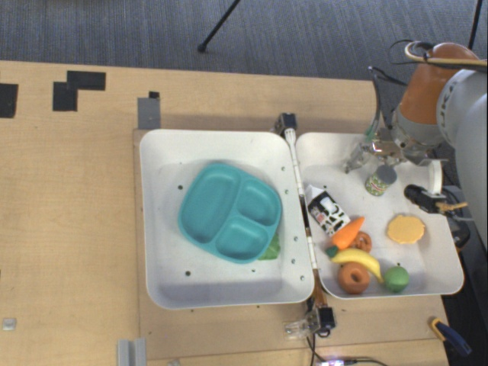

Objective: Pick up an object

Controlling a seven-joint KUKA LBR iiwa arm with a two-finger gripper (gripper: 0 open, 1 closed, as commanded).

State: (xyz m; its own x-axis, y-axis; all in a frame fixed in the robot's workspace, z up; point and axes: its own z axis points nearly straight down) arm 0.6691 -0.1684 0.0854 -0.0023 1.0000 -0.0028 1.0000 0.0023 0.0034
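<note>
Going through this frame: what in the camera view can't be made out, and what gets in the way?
- Green item in the left bin: mostly hidden under the teal plate, so it cannot be identified.
- Small greenish can: too small and blurred to read. Whether the gripper touches it is unclear.
- Brown ring: partly hidden behind the carrot.
- Arm: cut off by the right edge.

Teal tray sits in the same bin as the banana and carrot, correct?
Not the same bin. The teal tray lies in the view's left bin; the banana and carrot are together in the right bin, as the camera view shows.
</note>
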